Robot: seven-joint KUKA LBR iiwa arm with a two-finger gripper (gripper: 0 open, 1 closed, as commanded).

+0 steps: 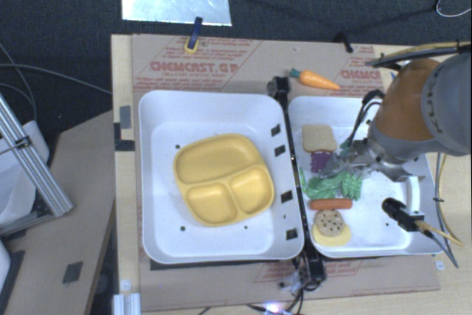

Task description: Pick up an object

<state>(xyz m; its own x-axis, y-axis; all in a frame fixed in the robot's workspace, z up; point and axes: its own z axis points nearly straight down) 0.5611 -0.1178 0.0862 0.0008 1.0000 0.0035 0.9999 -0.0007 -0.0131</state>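
Over the right bin (383,236), in the right half of the frame, the jaws (352,156) sit low above the pile of toy food, just beside the leafy green piece; whether they are spread or closed cannot be told, since the grey wrist and orange band cover them from above, and nothing can be seen held between them. That bin is a shallow, smooth white tray with rounded corners. It holds a flat tan bread slice (318,136) near its upper left, a small purple piece (321,161) just below the bread, a crinkled green lettuce leaf (335,184) at the middle, a thin red-orange sausage (330,203) touching the leaf's lower edge, and a round speckled cookie on a pale yellow disc (330,225) near the lower left corner. The left bin (158,158), of the same white plastic, carries a glossy yellow divided plate (223,178) with three compartments. On the brown cardboard counter (221,63) above the right bin lies a tapered orange carrot (317,80) with a green tip.
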